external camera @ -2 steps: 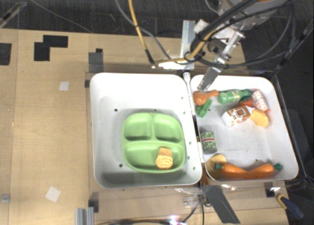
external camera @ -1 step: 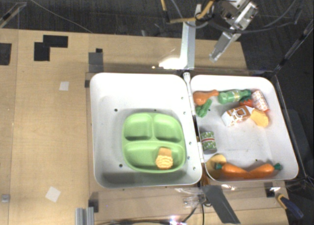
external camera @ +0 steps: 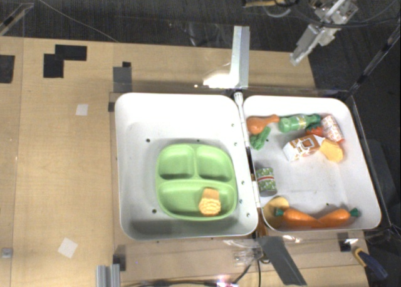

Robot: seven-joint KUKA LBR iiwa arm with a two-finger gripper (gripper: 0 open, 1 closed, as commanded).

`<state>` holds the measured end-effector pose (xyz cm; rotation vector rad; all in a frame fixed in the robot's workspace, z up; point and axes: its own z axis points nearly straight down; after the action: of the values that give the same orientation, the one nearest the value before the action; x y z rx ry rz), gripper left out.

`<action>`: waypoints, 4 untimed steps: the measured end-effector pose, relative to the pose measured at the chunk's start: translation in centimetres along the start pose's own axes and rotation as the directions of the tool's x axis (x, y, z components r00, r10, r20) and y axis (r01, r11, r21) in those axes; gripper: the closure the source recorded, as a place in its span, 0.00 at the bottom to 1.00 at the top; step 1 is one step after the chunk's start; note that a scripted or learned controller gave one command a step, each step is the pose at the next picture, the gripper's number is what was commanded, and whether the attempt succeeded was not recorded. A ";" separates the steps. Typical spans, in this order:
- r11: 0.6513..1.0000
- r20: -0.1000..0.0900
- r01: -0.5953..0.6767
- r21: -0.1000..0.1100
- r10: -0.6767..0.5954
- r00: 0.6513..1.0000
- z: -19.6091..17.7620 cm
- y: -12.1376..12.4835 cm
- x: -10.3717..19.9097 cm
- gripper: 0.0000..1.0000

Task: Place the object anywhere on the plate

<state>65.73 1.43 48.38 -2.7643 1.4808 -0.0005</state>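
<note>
A green divided plate [external camera: 188, 161] lies in the left bin [external camera: 135, 154]. A small yellow ridged toy food [external camera: 210, 203] rests in the plate's long front compartment, towards its right end. The gripper [external camera: 306, 45] hangs high beyond the far edge of the right bin [external camera: 366, 173], well away from the plate and the yellow piece. Nothing shows in it.
The right bin holds several toy foods: an orange drumstick [external camera: 262, 121], a green bottle [external camera: 298, 122], a red-white can [external camera: 332, 128], a small carton [external camera: 302, 148], a green can [external camera: 266, 180] and carrots [external camera: 313, 217] along the front wall. A metal post [external camera: 240, 60] stands behind the bins.
</note>
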 end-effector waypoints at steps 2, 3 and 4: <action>0.848 -0.002 -0.531 0.004 0.531 0.848 -0.2 5.0 9.8 0.00; 0.719 -0.002 -0.695 0.006 0.695 0.719 -0.3 8.2 14.6 0.00; 0.576 -0.001 -0.817 0.007 0.817 0.576 -0.3 11.1 19.0 0.00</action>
<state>67.02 -20.52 48.59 -1.7713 2.5850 -0.0058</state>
